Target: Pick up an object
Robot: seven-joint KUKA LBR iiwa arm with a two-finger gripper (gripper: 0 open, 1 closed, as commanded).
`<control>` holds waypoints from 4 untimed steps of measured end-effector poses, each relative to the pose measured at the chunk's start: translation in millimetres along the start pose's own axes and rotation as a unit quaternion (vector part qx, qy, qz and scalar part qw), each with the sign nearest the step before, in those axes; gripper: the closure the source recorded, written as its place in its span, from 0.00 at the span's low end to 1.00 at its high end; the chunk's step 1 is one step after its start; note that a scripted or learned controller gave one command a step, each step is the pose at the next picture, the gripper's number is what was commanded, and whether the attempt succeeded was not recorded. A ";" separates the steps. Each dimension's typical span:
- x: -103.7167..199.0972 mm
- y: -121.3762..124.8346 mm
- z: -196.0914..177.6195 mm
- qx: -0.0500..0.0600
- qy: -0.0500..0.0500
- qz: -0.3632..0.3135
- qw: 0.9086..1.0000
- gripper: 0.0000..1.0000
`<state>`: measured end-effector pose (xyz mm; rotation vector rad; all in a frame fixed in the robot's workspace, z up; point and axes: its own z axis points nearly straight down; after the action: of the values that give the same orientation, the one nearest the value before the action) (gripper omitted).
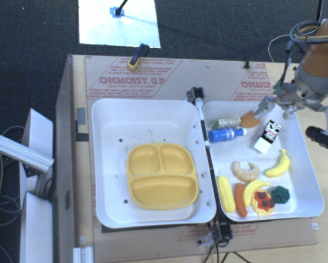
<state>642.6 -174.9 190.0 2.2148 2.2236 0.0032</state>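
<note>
Gripper (273,104) hanging over the right bin's (313,186) far edge; we cannot tell how it is set or whether it has hold of anything.

We read "CHEMCAST GP" in red, repeated across the brown sheet on the worktop (153,78). Just below the gripper we see a small white carton (267,136) with black patches, tilted, beside a blue bottle (226,134) lying on its side and an orange piece (250,119). Nearer us lie a banana (278,164), a shrimp-like curl (246,171), a corn cob (226,193), a sausage (240,199), a pizza slice (263,201) and something green (280,193). In the left bin (106,147) sits a yellow divided plate (162,175).
</note>
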 end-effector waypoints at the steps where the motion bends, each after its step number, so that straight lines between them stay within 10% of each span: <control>1: -31.8 -18.5 84.5 0.003 0.000 0.002 1.000 0.00; 2: -31.7 -78.1 42.7 0.001 0.000 0.002 1.000 0.00; 4: 3.1 21.7 105.2 0.007 0.000 -0.001 1.000 0.00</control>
<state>664.7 -171.8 84.9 2.2194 2.2333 -0.0107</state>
